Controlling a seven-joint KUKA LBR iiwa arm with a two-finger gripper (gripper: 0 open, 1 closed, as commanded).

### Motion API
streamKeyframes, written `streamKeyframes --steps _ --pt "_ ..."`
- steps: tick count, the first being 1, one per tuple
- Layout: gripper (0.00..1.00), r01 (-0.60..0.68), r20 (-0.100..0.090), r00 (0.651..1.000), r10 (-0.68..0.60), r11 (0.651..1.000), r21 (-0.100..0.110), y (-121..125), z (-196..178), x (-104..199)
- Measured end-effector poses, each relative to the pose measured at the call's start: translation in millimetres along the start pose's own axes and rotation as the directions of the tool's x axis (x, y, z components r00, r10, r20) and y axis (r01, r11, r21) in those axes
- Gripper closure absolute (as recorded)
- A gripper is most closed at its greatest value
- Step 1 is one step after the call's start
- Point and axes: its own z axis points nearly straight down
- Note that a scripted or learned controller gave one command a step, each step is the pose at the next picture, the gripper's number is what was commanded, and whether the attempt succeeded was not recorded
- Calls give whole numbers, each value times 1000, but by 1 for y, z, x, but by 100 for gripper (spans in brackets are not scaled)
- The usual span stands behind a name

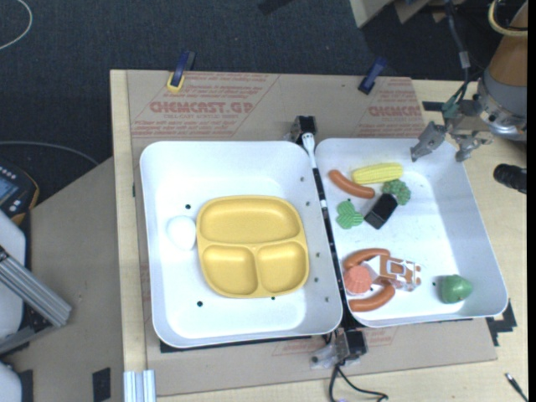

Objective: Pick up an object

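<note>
My gripper (444,146) hangs over the back right corner of the right bin (477,216), open, with nothing between its fingers. Below and left of it lie a yellow corn cob (377,172), a red sausage (352,184), a green broccoli piece (397,193), a black block (381,211) and a small green piece (347,217). Near the bin's front sit an orange curved sausage (370,298), a pink shell-like piece (358,280), an orange and white toy (402,271) and a green fruit (454,288).
The left bin (159,300) holds a yellow divided plate (251,245) and a white egg (181,231). A black divider (318,195) runs between the bins. Clamps (177,72) grip the bench's back edge.
</note>
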Motion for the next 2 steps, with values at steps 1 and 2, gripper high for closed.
streamKeyframes --steps 1,2 --pt "0 3 4 1000 -3 1000 -16 3 -10 1" --pt "0 5 3 1000 -5 1000 -11 3 35 8"
